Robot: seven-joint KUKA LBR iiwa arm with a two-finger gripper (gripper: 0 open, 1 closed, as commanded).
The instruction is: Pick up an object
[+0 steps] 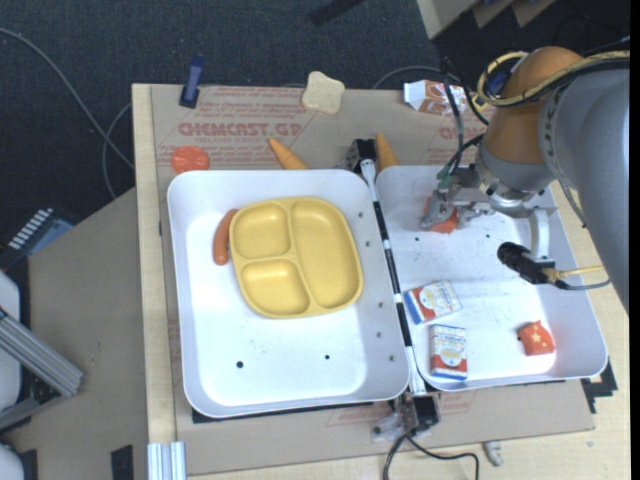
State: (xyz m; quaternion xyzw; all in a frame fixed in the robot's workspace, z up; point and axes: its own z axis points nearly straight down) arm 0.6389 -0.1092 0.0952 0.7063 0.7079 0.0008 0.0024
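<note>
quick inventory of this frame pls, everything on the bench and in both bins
bins: 2, white, side by side on the bench
divided plate: 1, yellow, left bin
hot dog: 1, red-orange, left bin, beside the plate's left edge
small cartons: 2, white with print, right bin, near its left wall
small red item: 1, red, right bin, right side
bread slice: 1, tan, on the board behind the bins
carrot: 1, orange, behind the left bin
arm: 1, grey, orange band, over the right bin
hand: 1, right bin's far end, at a red-orange item
</note>
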